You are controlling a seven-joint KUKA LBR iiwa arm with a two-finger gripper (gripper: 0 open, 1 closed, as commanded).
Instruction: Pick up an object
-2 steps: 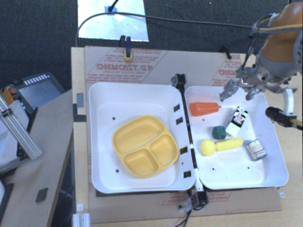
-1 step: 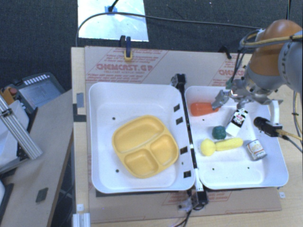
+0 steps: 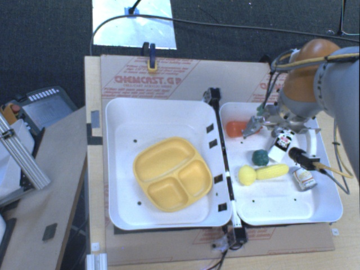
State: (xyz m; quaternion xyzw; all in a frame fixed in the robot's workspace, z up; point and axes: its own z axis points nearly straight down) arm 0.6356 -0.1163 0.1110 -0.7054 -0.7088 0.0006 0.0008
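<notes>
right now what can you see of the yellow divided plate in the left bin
The yellow divided plate looks like smooth, slightly glossy plastic with rounded corners and three compartments: one long one and two smaller ones. It lies flat and right side up, turned at an angle, on the floor of the left bin, a little right of the middle. Nothing rests in it or touches it.

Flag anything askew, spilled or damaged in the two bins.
Nothing looks spilled or broken. The yellow three-compartment plastic tray sits skewed in the left white bin. In the right white bin, the small white-capped bottle lies on its side.
</notes>
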